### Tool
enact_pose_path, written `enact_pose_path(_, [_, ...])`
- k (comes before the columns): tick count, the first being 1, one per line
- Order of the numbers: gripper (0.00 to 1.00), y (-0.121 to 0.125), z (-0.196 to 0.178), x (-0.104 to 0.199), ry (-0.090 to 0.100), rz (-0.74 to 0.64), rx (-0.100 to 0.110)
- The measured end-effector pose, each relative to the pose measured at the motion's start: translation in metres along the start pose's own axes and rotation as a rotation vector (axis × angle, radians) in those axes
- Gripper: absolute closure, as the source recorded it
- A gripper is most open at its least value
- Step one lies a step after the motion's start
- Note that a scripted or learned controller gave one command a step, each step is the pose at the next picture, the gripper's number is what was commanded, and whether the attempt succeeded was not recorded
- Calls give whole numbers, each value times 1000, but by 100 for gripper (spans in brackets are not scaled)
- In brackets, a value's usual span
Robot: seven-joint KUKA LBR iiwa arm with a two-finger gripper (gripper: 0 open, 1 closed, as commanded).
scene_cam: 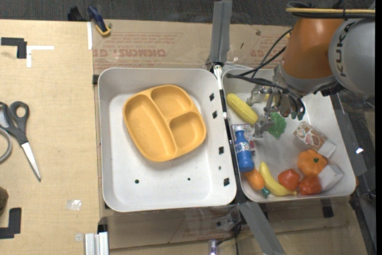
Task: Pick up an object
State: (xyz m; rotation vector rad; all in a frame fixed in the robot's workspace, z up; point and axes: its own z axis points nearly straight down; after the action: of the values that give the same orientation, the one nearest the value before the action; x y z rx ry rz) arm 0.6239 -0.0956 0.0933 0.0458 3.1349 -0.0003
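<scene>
With the hand (pixel 276 118) poised over the green toy (pixel 277 126), whether clamped I cannot tell, lift straight up, clear of the corn (pixel 242 108) at nine o'clock.

A yellow three-compartment plastic plate (pixel 165 122) lies tilted in the left white bin (pixel 113 188). On the pale wooden bench (pixel 45 188) to the left rest grey-handled scissors (pixel 21 134) — blades pointing toward the lower right. A blue-and-yellow clamp (pixel 99 21) sits at the cardboard sheet's (pixel 155 45) upper left corner.
</scene>
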Motion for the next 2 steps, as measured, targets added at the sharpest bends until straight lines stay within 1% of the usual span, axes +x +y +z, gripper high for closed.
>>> enact_pose_path(1, [0, -47, -1, -9, -1, 63, 1])
enact_pose_path(2, [0, -82, -9, -26, 12, 193, -1])
